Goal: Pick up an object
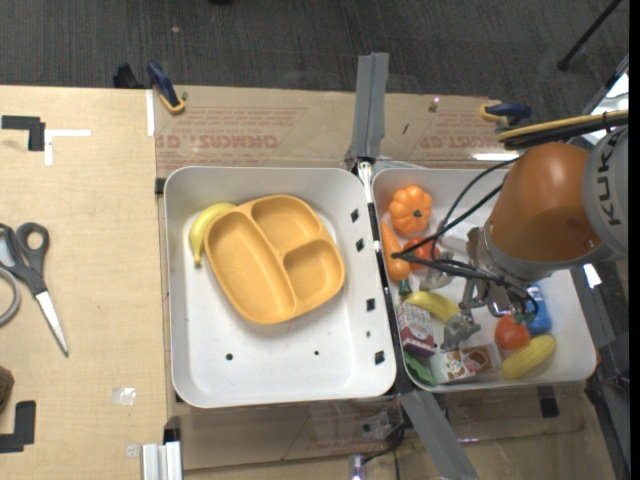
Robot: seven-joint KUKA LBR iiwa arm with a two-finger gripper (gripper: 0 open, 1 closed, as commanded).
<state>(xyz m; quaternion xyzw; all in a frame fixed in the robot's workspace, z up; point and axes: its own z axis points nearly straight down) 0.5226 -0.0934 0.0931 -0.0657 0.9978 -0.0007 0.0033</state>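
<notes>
Camera view, near edge of the right bin [560, 376]: a yellow lemon-like piece [529, 356] lies at the front right corner, with a red tomato-like piece [511, 333] just behind it and a small printed packet [462, 363] to their left.
Front left of the right bin: a second printed packet [416, 329] lies flat, with a green piece [418, 370] showing at its near edge.
Hand [466, 318]: it hangs low over the middle of the right bin, among the toys, beside a small yellow banana-like piece [433, 305]; whether its fingers are apart or together cannot be told, and nothing is seen held.
Blue item [538, 311]: it sits just right of the hand, partly under the arm.
Arm [545, 213]: its orange band covers much of the right bin's right half, with black cables running leftward from it.
Far part of the right bin: an orange pumpkin [411, 210] sits near the back left, with an orange carrot-like piece [394, 251] along the left wall.
Left bin [270, 368]: an orange divided plate [275, 256] lies in it, and a yellow banana [206, 227] touches the plate's left rim.
Table [80, 268]: scissors [36, 278] lie at the far left, well apart from both bins.
</notes>
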